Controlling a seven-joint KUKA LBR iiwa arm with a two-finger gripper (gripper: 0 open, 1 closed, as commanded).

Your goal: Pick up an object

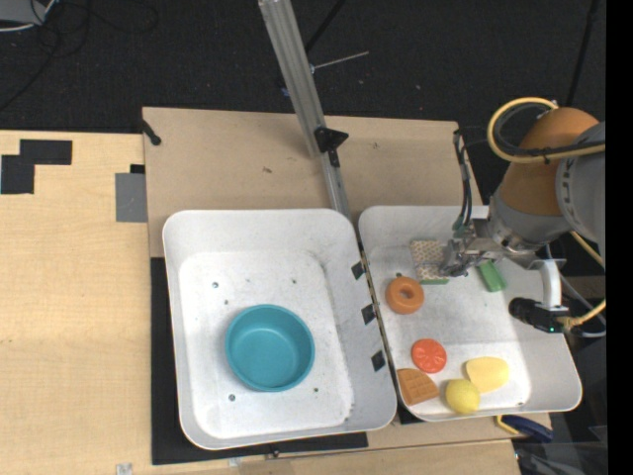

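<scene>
A single fixed camera hangs above the tabletop (79, 265) and looks down at a slant, far enough off to take in both white bins at once. The left bin (198, 236) sits mid-frame, the right bin (554, 384) beside it. The arm (549, 176) enters from the right edge. The far side, beyond the tabletop, is dark and hard to read.

Wooden bench (69, 265), dark floor (178, 38)
</scene>
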